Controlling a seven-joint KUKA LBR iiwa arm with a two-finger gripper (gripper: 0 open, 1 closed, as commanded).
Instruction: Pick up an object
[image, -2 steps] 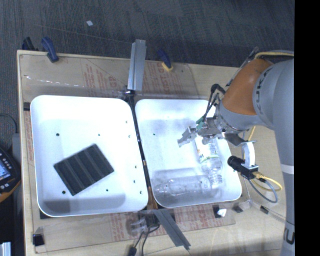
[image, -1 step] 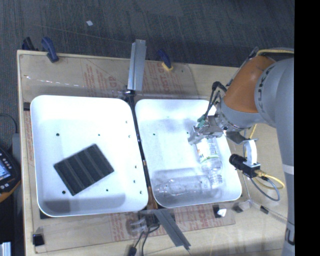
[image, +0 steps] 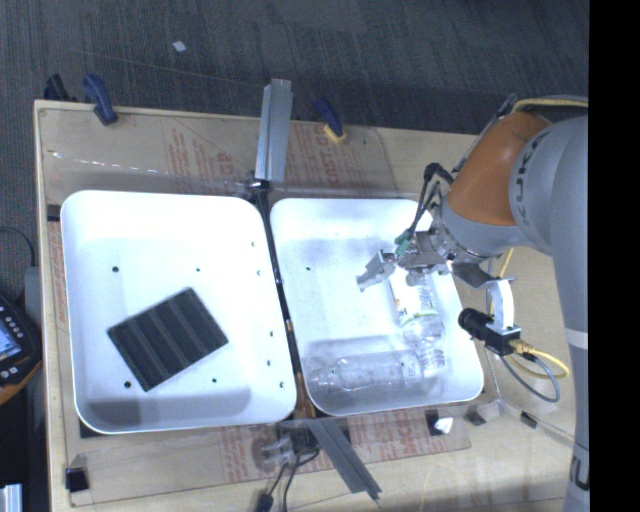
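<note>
Reaching in from the right, tool (image: 388, 268) low above clear bottles (image: 420, 318)

arm (image: 540, 190): grey, orange band above wrist, enters from the right, bent down and leftward | gripper (image: 385, 272): low, pointing left, wrist tilted | finger state: not discernible

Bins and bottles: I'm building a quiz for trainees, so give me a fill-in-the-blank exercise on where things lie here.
1. The dark ribbed panel lies in the ____ bin.
2. Two clear plastic ____ lie in the right bin, one along its near wall, one by its right wall.
3. The end effector hangs over the ____ bin.
4. The arm's band is ____.

Missing words: left; bottles; right; orange
</note>
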